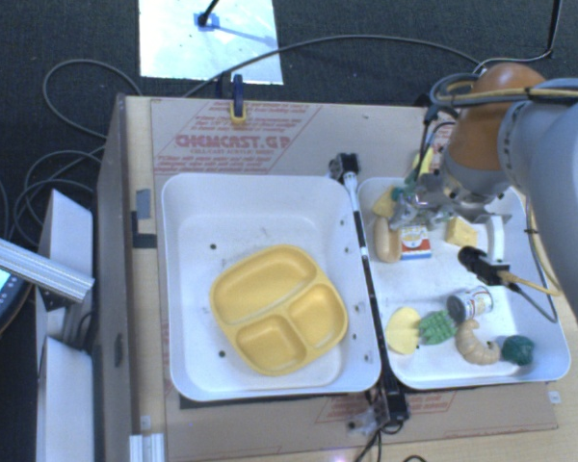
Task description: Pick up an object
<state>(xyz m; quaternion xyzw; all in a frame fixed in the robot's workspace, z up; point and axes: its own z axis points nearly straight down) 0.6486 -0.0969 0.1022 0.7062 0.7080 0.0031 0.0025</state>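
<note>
Dark carpet covers the floor all around, with black cables looping across it at the upper left. A pale, shiny sheet lies flat on the carpet at the top, catching the light. The bench is a tan board with red printed lettering along its far edge. At the left stand white boxes, with a silver rail slanting over them.

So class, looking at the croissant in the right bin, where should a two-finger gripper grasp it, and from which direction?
Grip the croissant across its thick middle, coming straight down. It lies flat and curved near the bin's front; the green toy and broccoli sit close at its ends, so the fingers probably fit best across the width.
</note>
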